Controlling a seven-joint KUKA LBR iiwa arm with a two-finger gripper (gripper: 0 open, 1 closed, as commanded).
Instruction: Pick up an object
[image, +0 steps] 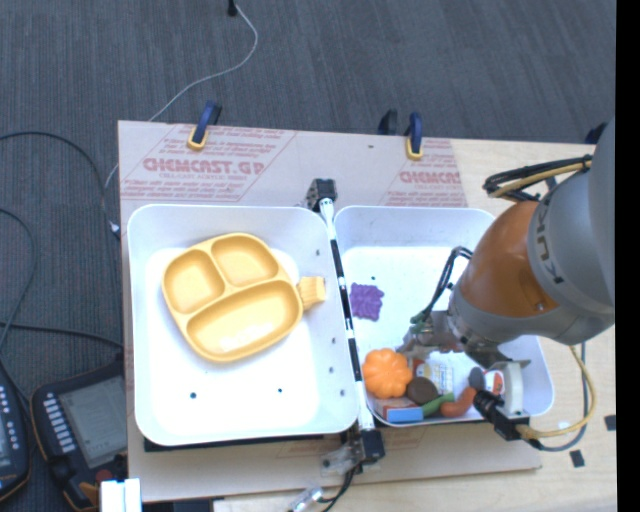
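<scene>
In the right bin (400, 255), an orange pumpkin-shaped toy (387, 372) lies near the front left corner. A small purple grape cluster (366, 300) sits by the bin's left wall. Along the front wall several small items are heaped: a blue block (403, 412), a brown piece (422, 390), a green piece (436, 403) and a red-orange piece (460, 401). My gripper (428, 343) hangs low over this heap, just right of the pumpkin, mostly covered by the wrist and its orange band (505, 270).
The left bin (170, 400) holds a yellow divided plate (235, 295). A white and red item (497, 383) lies under the arm at the right bin's front. Cables (545, 430) trail off the bench's front right. Clamps (414, 135) hold the board at the back.
</scene>
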